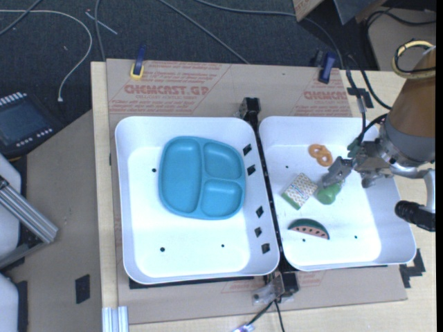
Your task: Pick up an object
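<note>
Claw (337, 173) low in right bin (387, 244), tips touching green object (326, 194), partly hiding it; grip impossible to tell.

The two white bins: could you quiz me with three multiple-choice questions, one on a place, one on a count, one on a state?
1. Where does the blue plate lie?
A. left bin
B. right bin
C. on the floor

2. How many small things lie in the right bin?
A. one
B. four
C. seven

3. The gripper is:
A. over the plate
B. outside both bins
C. down at the green thing

Answers: 1 A, the plate lies in the left bin. 2 B: pretzel, checked block, green thing, melon slice. 3 C, its tip meets the green thing.
</note>
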Available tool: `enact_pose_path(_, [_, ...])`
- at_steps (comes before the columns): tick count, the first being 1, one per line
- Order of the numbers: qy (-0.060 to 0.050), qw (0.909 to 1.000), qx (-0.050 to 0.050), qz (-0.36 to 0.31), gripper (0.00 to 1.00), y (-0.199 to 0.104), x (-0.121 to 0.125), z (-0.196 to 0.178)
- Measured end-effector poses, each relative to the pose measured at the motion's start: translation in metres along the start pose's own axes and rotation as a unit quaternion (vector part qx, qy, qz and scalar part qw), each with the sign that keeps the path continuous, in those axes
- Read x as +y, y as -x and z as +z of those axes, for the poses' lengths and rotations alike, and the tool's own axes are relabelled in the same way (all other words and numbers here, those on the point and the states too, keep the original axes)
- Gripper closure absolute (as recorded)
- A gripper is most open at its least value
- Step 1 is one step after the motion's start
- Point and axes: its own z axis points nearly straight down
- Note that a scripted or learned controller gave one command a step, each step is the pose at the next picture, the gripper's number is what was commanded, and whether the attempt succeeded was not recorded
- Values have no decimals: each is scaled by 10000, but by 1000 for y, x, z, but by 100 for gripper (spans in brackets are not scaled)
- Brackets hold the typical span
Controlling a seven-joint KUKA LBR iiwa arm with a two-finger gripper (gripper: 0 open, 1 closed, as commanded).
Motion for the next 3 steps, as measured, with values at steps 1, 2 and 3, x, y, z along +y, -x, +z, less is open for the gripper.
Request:
enact_pose_path(1, [66,10000,-11,-18,0,0,3,-6])
enact_pose_path(2, [49,10000,-8,-13,0,5,11,49])
enact_pose_path(3, [38,10000,-2,-14,0,-5,10,98])
